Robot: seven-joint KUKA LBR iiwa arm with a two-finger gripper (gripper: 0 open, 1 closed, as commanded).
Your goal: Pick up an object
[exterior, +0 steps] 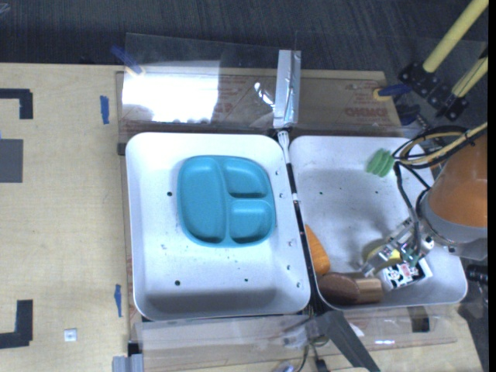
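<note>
Gripper point(397, 260) is low in the right bin point(341, 184), near that bin's front edge; whether it is parted or closed, I cannot tell. A brown block point(349, 287) lies just left of it against the bin's front wall, an orange piece point(316, 252) at the bin's left wall, a green piece point(380, 163) towards its back; likely risk: a block crowding the wall leaves little room, so a grab may slip or nudge it.
</note>
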